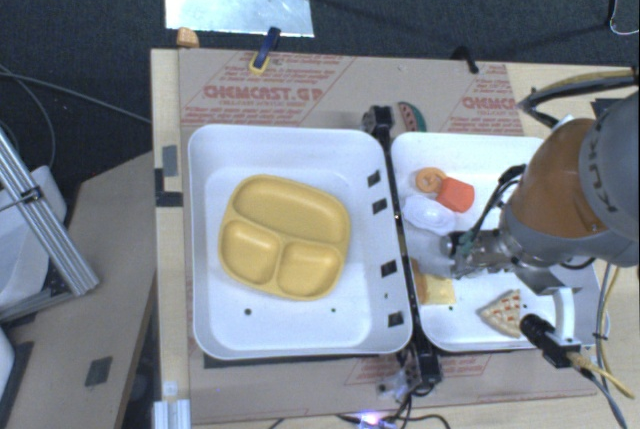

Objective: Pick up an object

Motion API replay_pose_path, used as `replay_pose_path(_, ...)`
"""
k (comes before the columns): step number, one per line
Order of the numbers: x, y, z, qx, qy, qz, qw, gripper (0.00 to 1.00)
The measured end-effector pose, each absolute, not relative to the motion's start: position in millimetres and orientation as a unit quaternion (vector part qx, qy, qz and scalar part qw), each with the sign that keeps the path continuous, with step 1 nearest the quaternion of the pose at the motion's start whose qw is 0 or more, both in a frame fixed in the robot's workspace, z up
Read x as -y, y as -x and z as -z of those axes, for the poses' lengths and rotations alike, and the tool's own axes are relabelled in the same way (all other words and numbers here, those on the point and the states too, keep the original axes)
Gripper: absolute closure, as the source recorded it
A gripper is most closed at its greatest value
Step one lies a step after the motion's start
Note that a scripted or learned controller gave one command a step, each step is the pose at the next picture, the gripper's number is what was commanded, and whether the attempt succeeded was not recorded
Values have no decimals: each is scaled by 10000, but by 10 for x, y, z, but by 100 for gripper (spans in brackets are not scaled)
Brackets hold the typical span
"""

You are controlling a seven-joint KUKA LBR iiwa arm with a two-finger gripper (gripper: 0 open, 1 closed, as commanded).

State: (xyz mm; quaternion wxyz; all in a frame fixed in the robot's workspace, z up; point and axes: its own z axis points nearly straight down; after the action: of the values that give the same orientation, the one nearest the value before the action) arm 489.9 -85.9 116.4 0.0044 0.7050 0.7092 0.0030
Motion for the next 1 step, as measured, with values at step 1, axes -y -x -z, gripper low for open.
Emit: replay_pose_path(1,401,-4880,-1878,-7101,-7041,-27,22,100)
